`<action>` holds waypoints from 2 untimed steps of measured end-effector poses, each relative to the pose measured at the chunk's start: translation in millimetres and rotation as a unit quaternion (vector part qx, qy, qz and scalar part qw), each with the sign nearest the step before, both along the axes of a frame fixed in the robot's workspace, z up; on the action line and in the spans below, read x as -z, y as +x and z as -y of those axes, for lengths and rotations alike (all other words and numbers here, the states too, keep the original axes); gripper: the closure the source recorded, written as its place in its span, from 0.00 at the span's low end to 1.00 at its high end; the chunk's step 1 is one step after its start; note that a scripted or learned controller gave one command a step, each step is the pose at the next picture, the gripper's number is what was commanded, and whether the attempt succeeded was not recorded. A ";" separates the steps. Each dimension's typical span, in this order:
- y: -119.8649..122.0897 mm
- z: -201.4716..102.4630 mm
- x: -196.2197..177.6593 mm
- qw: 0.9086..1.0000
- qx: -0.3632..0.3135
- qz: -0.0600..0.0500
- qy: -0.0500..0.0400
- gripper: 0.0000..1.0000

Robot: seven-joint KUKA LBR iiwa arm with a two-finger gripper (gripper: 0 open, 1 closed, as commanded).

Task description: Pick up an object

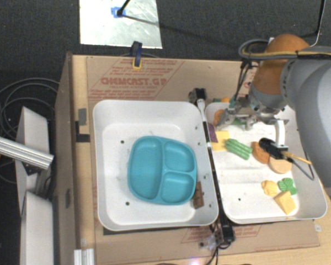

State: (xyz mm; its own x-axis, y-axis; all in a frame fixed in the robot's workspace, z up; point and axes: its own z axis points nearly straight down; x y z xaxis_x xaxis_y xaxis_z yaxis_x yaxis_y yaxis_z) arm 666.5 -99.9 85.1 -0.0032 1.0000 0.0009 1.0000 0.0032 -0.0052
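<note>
Two white bins [107, 126] on a cardboard-covered bench [132, 77], dark carpet [33, 32] around.

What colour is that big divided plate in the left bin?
Light blue, a turquoise shade. The plate shows clearly in the camera view.

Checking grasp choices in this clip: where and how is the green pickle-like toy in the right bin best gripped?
Probably across the middle of the green pickle-like toy, from straight above. It lies flat and slanted, so its narrow width suits the fingers. The yellow block and brown piece crowd its ends.
</note>
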 end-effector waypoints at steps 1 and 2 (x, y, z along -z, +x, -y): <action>-102.6 5.9 1.3 1.000 0.003 -0.001 0.000 0.00; -14.2 47.8 0.6 1.000 -0.002 0.000 -0.001 0.00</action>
State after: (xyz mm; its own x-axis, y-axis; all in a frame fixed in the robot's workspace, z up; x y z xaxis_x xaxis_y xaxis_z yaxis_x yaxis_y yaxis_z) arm 652.3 -147.8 84.5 -0.0076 1.0000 -0.0014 1.0000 0.0076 -0.0054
